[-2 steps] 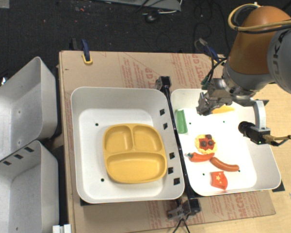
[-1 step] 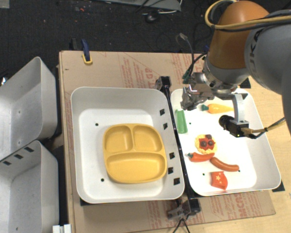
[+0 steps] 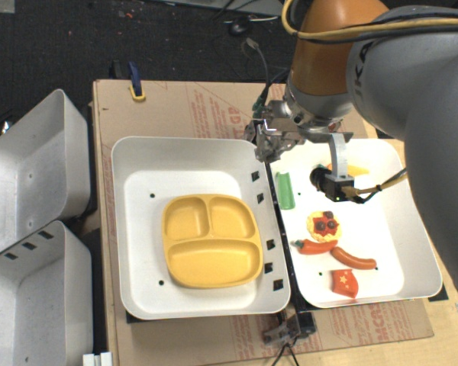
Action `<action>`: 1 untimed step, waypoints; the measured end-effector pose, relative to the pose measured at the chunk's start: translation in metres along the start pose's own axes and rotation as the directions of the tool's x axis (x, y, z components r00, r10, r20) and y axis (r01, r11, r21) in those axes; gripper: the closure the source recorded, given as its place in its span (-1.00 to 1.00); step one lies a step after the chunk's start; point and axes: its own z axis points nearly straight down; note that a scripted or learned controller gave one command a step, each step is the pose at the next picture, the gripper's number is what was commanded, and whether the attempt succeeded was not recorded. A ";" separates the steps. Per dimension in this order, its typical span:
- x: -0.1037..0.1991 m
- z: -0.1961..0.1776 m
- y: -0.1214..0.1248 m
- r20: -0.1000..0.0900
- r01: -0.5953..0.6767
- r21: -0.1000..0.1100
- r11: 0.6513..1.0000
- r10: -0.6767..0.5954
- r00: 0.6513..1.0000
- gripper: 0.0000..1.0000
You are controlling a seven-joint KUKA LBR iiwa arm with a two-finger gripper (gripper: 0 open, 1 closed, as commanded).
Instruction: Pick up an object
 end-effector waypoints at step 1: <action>0.043 0.020 0.018 0.001 -0.001 0.001 1.000 0.001 1.000 1.00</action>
